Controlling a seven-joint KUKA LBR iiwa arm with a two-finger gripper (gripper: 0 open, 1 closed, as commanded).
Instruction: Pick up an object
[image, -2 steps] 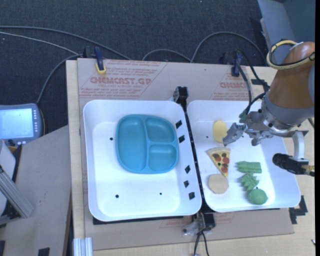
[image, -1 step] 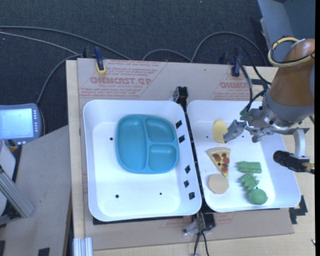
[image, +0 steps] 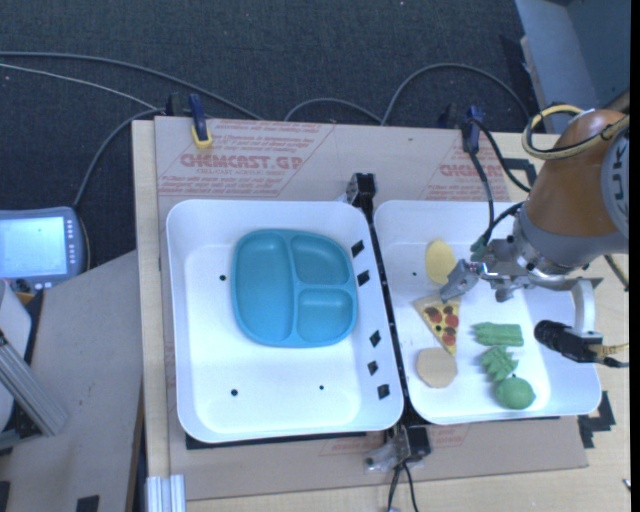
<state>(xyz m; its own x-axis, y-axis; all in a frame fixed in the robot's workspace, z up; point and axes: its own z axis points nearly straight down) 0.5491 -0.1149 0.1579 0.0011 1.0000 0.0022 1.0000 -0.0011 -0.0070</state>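
Observation:
The right bin holds several toy foods. A yellow lump lies near its back left, with a pizza slice in front of it and a tan round cookie nearer still. To the right of those are a green pod, a small green piece and a green ball. My gripper reaches in from the right, low over the bin, its tip between the yellow lump and the point of the pizza slice. I see nothing lifted.
The left bin holds a blue divided plate. A black clipped divider runs between the bins. A black cable drapes over the right bin's back edge. A black part of the arm hangs over the bin's right side.

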